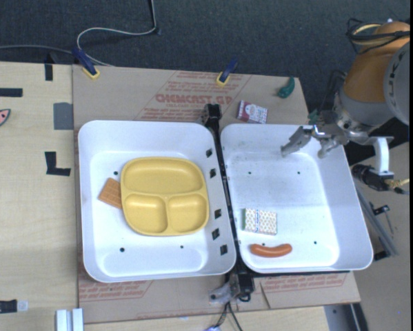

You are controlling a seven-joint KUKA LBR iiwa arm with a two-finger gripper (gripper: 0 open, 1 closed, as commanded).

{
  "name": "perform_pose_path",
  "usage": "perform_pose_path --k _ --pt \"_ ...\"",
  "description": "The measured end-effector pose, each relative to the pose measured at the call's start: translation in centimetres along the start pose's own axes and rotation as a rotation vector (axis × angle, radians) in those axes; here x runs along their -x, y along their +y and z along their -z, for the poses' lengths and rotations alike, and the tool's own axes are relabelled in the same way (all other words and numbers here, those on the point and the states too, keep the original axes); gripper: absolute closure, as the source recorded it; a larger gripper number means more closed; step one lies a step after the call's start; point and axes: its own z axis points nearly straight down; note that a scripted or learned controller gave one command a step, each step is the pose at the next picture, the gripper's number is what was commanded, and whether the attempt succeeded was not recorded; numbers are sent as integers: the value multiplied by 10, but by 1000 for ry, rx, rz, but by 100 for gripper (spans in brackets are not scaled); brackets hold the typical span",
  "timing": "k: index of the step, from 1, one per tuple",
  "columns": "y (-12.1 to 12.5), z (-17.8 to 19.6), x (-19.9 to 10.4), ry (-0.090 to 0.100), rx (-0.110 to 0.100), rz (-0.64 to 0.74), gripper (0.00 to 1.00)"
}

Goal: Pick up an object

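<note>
In the right bin (330, 192), a red sausage (271, 249) lies near the front wall, with a small patterned packet (260, 221) just behind it. A yellow divided plate (166, 194) sits in the left bin (96, 185), and a brown cracker-like piece (110, 193) pokes out from under its left side. My gripper (309, 142) hangs over the far right corner of the right bin, fingers spread open, nothing between them. It is well apart from the sausage and packet.
A small red-and-white box (252, 112) lies on the cardboard behind the right bin. Yellow-blue clamps (227, 74) hold the cardboard's far edge. A black hinge strip (217, 185) runs between the bins. The arm's orange band (371, 67) is at the right.
</note>
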Motion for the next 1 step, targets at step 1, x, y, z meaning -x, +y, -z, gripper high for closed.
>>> perform_pose_path --k 1 --pt "-11 -103 12 -1 3 0 0"
